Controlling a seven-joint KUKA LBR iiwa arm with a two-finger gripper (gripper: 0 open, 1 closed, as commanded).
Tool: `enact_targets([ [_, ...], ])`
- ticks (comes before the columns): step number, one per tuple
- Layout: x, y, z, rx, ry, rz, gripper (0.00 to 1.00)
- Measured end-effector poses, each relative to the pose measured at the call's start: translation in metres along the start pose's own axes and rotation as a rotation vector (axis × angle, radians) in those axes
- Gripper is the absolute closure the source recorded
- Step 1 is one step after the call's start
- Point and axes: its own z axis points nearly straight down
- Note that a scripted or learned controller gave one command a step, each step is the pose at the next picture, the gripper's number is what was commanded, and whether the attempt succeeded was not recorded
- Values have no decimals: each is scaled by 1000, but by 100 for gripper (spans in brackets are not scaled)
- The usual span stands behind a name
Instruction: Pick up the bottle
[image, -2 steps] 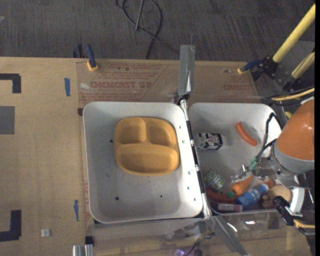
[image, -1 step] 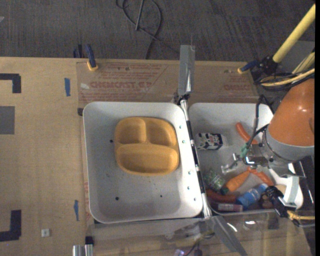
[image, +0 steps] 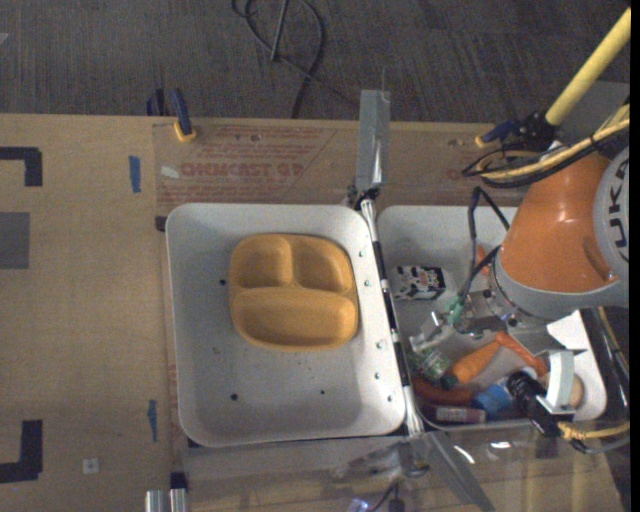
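Grey/orange arm (image: 560, 235) over the right white bin (image: 420, 235); fingers' state unclear; orange plastic bottle (image: 482, 360) not yet lifted.

Dark carpet floor (image: 120, 50) with black cables (image: 290, 40), light wooden bench (image: 80, 300), possibly blue tape marks (image: 134, 173)

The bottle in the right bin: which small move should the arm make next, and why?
Probably a short descent toward the clear bottle, after centring over it. The gripper hangs above the right bin, close to the bottle, which lies tilted among clutter beside the orange carrot-shaped toy. Nothing is seen held yet, so a careful approach seems right.
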Motion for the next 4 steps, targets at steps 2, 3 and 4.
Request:
enact_targets([
  [2, -91, -14, -37, 2, 1, 120, 0],
  [3, -106, -16, 65, 1, 1, -54, 0],
  [4, -108, -16, 55, -2, -1, -51, 100],
])
